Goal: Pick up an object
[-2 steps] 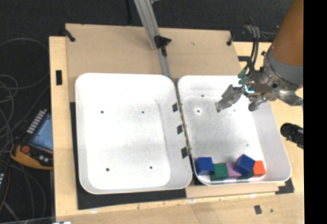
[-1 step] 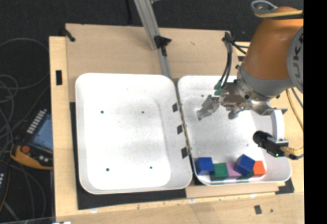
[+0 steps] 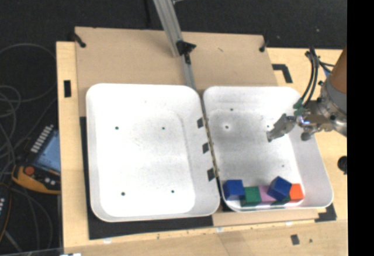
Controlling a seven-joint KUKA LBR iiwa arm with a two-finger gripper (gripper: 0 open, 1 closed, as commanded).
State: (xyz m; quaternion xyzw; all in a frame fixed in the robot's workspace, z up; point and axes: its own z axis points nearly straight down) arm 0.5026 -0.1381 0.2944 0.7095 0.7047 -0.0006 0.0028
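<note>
bench [image 3: 146, 56]: a tan board carrying both bins side by side, with a metal rail [image 3: 166, 9] slanting in from the far edge down to the seam between them.
left bin [image 3: 99, 149]: shallow and white, a few small dark dots on its floor.
right bin [image 3: 257, 132]: same kind, holding all the objects along its near edge.
arm [image 3: 336, 91]: enters from the right, its wrist over the right bin's right rim.
gripper [image 3: 280, 129]: hangs over the middle-right of the right bin, well apart from the blocks, touching none of them; whether its jaws are spread or closed cannot be told at this size, and nothing is seen between them.
blue block [image 3: 234, 188]: near edge, toward the bin's near-left corner.
second blue block [image 3: 280, 187]: near edge, toward the near-right corner, tilted and seeming to ride partly on its neighbours.
green block [image 3: 252, 196]: just beside the first blue block, against the near wall.
orange block [image 3: 296, 192]: touching the second blue block, nearest the near-right corner.
pink block [image 3: 267, 195]: mostly hidden between green and blue.
step in hand: judged to be the approach, before any descent.
doing it well: the first blue block looks the freest target; the gripper should travel toward the near edge, line up so the jaws straddle two free faces, and keep clear of the wall.
</note>
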